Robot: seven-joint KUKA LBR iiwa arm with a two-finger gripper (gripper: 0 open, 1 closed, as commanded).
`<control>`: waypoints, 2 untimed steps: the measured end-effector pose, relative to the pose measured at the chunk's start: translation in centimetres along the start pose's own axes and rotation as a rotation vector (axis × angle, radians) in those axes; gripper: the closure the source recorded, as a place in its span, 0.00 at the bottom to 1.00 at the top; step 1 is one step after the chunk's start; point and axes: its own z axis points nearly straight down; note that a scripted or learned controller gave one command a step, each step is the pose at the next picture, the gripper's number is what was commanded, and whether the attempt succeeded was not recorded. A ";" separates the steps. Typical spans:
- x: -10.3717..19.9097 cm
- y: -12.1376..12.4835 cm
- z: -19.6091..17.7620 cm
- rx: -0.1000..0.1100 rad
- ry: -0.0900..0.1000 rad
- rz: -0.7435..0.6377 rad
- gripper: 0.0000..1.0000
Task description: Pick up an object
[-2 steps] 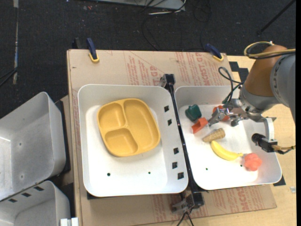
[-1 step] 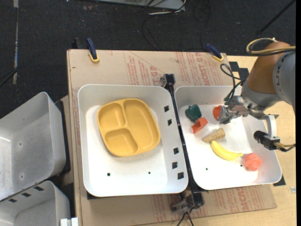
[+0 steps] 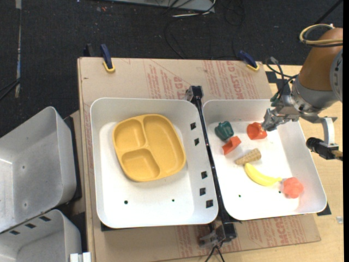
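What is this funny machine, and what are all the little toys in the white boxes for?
It is a robot arm, grey and orange, reaching in from the right. A camera above the bench looks down on it. At the arm's end is its gripper, which works like a hand. It is low over the right bin, right beside a red toy; I cannot tell whether it has hold of it. That bin also holds a green toy, a small red block, an ice cream cone, a banana and a pink toy. The left bin holds a yellow plate with three sections. The robot's job is to pick up one toy.
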 end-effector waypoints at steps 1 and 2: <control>0.7 0.0 -6.1 0.000 0.001 -0.002 1.00; 0.7 0.1 -8.2 0.003 0.001 -0.001 1.00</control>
